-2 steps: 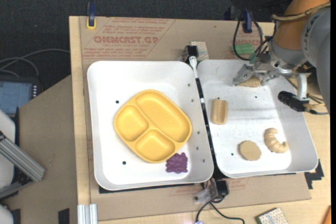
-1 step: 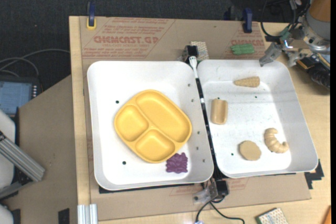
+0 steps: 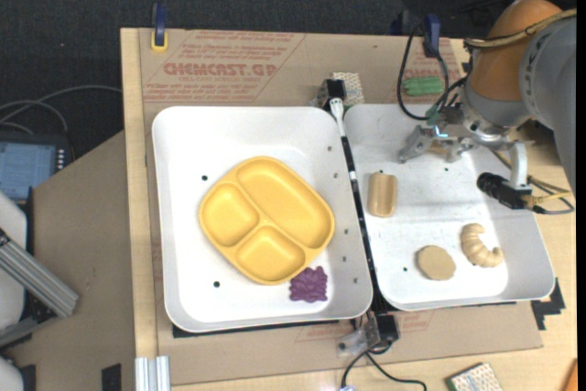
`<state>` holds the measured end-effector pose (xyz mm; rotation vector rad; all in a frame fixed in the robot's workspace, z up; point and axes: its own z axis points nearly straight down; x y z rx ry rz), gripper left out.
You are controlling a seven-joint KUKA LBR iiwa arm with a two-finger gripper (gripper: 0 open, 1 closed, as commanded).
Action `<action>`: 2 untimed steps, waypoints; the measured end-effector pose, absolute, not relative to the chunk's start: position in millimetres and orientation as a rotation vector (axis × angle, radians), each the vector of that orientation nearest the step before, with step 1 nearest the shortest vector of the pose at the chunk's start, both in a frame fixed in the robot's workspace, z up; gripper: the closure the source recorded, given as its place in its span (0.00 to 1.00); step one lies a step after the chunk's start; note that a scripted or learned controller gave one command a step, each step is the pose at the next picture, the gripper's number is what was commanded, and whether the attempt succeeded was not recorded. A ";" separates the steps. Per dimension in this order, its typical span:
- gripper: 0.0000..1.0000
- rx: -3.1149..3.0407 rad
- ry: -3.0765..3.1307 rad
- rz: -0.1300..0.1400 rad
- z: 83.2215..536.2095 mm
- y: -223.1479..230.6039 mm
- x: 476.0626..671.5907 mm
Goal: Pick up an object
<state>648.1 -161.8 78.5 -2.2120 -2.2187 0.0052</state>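
Nearest the camera, at the front of the left bin, purple grapes are seen just beside the front corner of a yellow tray. The tray is divided into three compartments and is set at a slant across the middle of that bin.

In the right bin, a round tan cookie lies towards the front, and a croissant is found just to its right, near the bin's right wall. Further back, a tan bread roll lies close to the wall shared by the two bins, with its long side running front to back.

At the far end of the right bin the claw is held low over the bin floor, its fingers spread apart and nothing seen between them. The roll lies nearer the camera than the claw and to its left, apart from it; the cookie and croissant are well apart from it, towards the front.

The arm is seen coming in from the right, an orange band above the wrist. The bins are carried on a cardboard-covered counter.
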 end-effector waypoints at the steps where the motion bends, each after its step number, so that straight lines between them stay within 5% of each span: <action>1: 0.00 -2.224 -2.226 -0.003 89.7 -175.0 667.8; 2: 1.00 -2.217 -2.221 0.007 100.9 -175.4 665.9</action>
